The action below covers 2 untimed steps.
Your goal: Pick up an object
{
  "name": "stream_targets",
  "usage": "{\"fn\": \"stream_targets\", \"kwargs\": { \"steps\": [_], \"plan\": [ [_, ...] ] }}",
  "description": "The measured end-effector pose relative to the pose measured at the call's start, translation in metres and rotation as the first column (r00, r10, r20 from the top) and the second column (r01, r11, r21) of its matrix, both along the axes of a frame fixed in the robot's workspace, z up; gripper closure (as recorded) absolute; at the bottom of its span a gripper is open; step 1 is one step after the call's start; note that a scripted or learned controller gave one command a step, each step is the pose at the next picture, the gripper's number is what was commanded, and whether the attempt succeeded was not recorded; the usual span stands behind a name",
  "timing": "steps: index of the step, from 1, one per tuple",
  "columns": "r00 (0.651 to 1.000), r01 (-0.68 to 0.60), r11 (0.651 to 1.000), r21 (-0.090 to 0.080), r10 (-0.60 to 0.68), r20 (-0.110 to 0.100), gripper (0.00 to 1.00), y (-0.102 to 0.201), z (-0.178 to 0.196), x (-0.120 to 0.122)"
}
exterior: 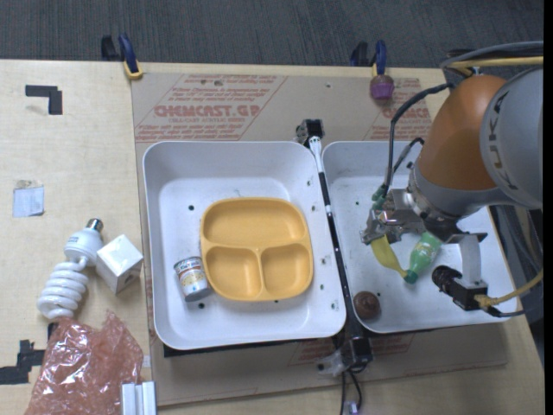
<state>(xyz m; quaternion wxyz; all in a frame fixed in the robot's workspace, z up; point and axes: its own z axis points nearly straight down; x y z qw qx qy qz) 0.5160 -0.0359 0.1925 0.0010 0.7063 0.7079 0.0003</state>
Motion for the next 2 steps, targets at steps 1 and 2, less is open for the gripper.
{"fn": "stream_targets", "kwargs": {
  "steps": [1, 2],
  "plan": [
    [1.0, 0.0, 1.0, 0.0, 0.0, -0.001, 1.0, -0.002, 0.006, 0.014],
    [1.0, 0.0, 1.0, -0.001, 0.0, -0.001, 1.0, -0.005, 0.0, 0.027]
  ]
}}
